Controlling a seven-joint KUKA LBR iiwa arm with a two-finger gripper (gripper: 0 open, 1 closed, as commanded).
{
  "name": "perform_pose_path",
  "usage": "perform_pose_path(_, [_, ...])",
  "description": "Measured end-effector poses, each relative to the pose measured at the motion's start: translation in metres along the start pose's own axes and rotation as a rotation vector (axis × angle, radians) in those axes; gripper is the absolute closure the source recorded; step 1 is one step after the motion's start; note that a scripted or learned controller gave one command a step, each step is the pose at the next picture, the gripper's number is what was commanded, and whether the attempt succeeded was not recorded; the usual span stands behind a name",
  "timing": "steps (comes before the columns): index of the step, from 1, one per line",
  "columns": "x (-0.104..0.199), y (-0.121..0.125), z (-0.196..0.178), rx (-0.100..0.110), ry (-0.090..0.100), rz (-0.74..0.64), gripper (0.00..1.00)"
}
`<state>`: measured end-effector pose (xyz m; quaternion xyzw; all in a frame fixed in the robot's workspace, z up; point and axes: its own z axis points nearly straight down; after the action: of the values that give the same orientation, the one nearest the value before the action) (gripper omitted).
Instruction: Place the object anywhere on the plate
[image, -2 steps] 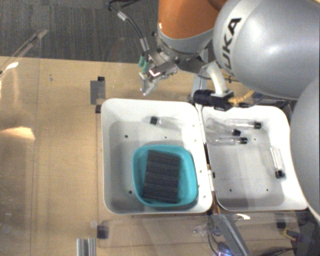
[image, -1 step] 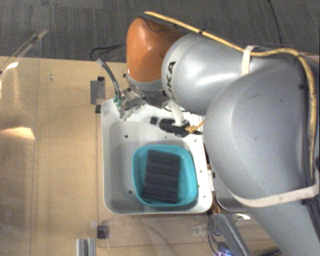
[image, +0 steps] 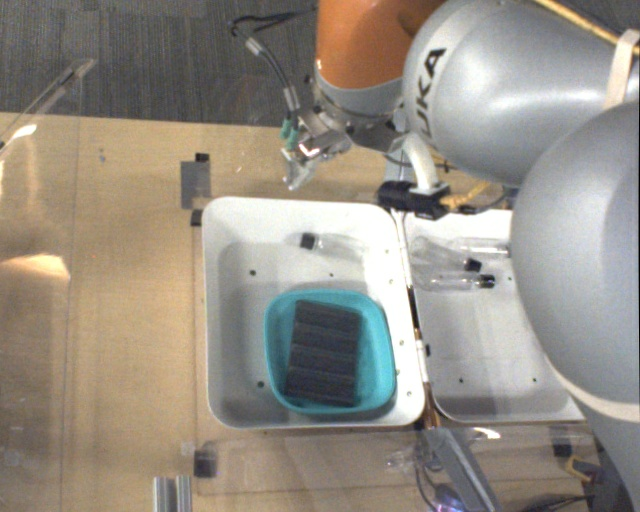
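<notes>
A teal square plate lies in the left white bin, toward its front. A dark ribbed rectangular block rests flat on the plate, roughly in its middle. My gripper hangs above the bench just beyond the far rim of the left bin, well away from the plate and the block. Nothing shows in its grasp. The grey arm with its orange band covers the upper right of the view.
A small clear item with a black cap lies near the far wall of the left bin. The right bin holds clear pen-like items near its far end. Black clamps sit on the bench beside the left bin.
</notes>
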<state>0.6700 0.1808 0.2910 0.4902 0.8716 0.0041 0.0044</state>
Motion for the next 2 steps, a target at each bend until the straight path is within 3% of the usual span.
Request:
perform_pose_path(1, [0.0, 0.0, 0.001, 0.001, 0.001, 0.0, 0.0])
perform_pose_path(2, [-0.002, -0.071, -0.11, -0.002, -0.001, 0.082, 0.0])
